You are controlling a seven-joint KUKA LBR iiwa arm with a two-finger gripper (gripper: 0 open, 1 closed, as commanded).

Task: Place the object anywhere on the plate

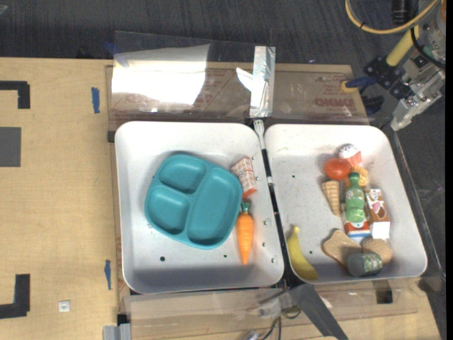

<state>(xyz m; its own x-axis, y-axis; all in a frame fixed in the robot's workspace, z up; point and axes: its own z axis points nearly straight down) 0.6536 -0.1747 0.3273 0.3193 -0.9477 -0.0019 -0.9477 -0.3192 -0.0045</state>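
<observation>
Just beside the teal plate (192, 200) lies a carrot (244, 236)

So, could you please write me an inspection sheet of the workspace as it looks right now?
Surface: two white bins side by side, left bin and right bin, on a bench.
Job's things: teal plate with three compartments in the left bin, nothing on it; carrot beside its right edge; small packet at its upper right.
Clutter: right bin holds a banana, tomato, green bottle, cone and other toy food clustered together.
Claw: claw sits at upper right, outside the bins; jaw state unclear.
Cables: yellow cable looped at top right.
Surroundings: blue tape marks on the bench.
</observation>
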